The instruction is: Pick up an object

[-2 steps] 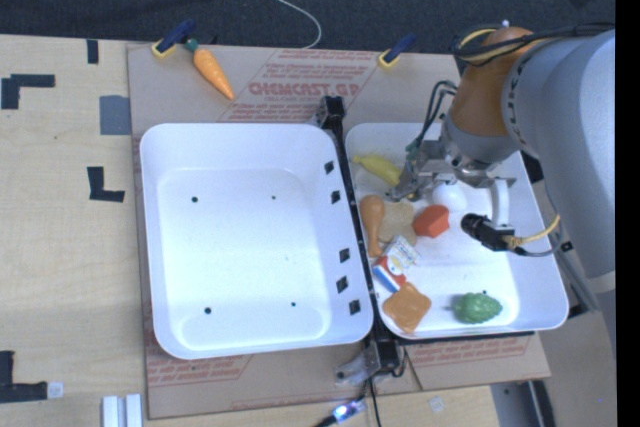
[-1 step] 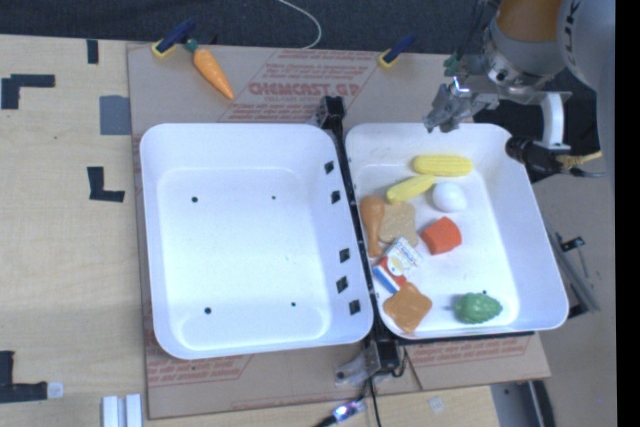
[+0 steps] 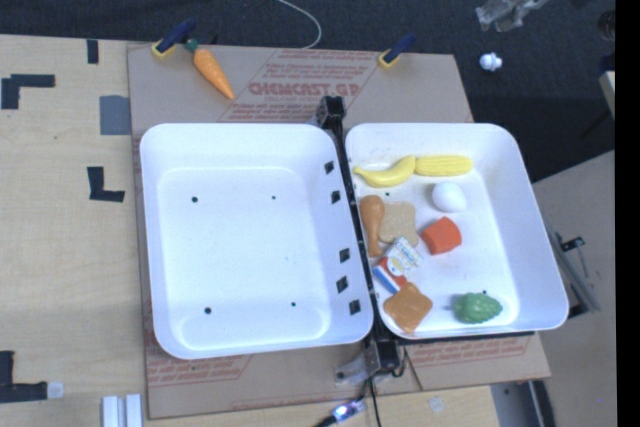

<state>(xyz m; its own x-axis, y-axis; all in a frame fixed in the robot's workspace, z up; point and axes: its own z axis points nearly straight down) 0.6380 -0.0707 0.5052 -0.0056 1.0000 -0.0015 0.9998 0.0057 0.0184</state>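
The right bin (image 3: pixel 520 215) holds several toy foods: a yellow banana (image 3: pixel 385 173), a corn cob (image 3: pixel 443 165), a white egg (image 3: pixel 449 197), a red-orange block (image 3: pixel 441 236), a slice of bread (image 3: pixel 397 219), a small packet (image 3: pixel 403 258), an orange wedge (image 3: pixel 407 307) and a green broccoli (image 3: pixel 476 307). My gripper (image 3: pixel 503 7) hangs high at the top right, over the dark floor, well away from both bins. Nothing shows between its fingers.
The left bin (image 3: pixel 160 215) sits beside the right one on a cardboard sheet. An orange carrot (image 3: pixel 212 72) lies on the cardboard behind the left bin. Clamps (image 3: pixel 396 48) hold the sheet's back edge. A white cable (image 3: pixel 290 0) runs across the floor.
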